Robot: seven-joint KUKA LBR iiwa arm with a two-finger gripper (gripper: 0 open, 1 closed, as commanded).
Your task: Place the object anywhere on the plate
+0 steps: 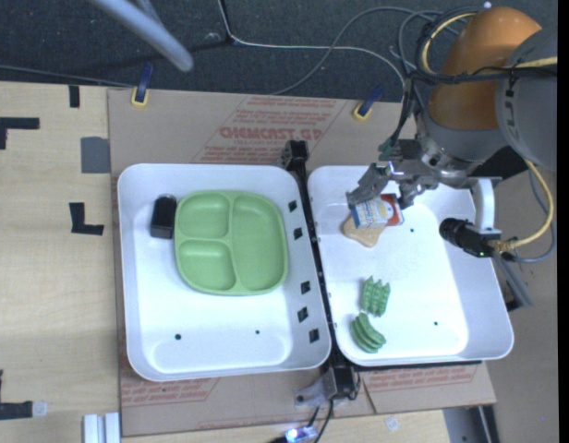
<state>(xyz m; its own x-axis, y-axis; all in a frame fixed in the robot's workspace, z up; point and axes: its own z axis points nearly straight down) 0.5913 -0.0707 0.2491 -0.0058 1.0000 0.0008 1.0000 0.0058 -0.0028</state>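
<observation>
Grey two-finger gripper (384, 190): upper centre-right of the frame, at the upper left part of the right bin, below the arm's orange band (478, 63). Fingers spread to either side of a small carton; whether they press on it cannot be told.

Small blue, white and red carton (373, 213): directly under the fingertips, upper left of the right bin, lying against a tan bread-like piece.

Tan rounded bread-like piece (362, 234): just below and left of the carton, touching it, resting on the bin floor.

Right shallow white bin (451, 321): right half of the frame.

Green ridged toy vegetable (375, 297): lower middle of the right bin, well apart from the carton.

Green curved pod-shaped toy (367, 332): just below the ridged one, near the bin's lower edge.

Left shallow white bin (146, 330): centre-left of the frame, beside the right bin.

Light green plastic plate with three compartments (232, 242): centre of the left bin, nothing visible on it.

Small black block (163, 217): left bin, just beside the plate's left edge.

Brown cardboard sheet (257, 127): beneath both bins, held by yellow and blue clamps along its upper edge.
</observation>
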